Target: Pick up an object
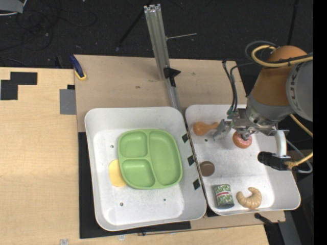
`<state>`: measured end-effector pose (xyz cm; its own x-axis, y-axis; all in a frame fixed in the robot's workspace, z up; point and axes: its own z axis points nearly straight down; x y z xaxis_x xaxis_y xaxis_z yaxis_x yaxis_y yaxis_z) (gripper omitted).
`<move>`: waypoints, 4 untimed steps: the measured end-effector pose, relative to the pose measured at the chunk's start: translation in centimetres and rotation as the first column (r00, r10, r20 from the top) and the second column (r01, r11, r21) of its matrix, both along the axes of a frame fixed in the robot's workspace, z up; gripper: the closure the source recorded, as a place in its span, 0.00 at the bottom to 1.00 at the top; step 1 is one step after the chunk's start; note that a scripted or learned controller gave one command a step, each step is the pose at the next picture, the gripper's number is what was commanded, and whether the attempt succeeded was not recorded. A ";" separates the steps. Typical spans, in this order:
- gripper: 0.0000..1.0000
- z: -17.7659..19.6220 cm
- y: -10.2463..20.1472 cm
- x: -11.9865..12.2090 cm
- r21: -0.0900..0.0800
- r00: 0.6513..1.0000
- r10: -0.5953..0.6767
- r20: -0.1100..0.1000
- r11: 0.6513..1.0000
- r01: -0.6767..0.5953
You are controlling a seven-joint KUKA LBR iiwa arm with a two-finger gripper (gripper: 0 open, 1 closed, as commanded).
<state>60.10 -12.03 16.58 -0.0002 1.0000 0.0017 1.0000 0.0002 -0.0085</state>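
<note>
Holding a green divided plate (150, 158), the left bin (97, 131); end effector (240, 132) grip unclear.

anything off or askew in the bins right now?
One oddity: in the left bin, a yellow object is tucked partly under the left edge of the green divided plate. The can, croissant, brown puck and orange piece lie loose in the right bin, nothing spilled.
</note>
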 end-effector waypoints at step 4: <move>1.00 -1.5 0.1 0.3 -0.001 1.000 0.000 0.010 1.000 0.000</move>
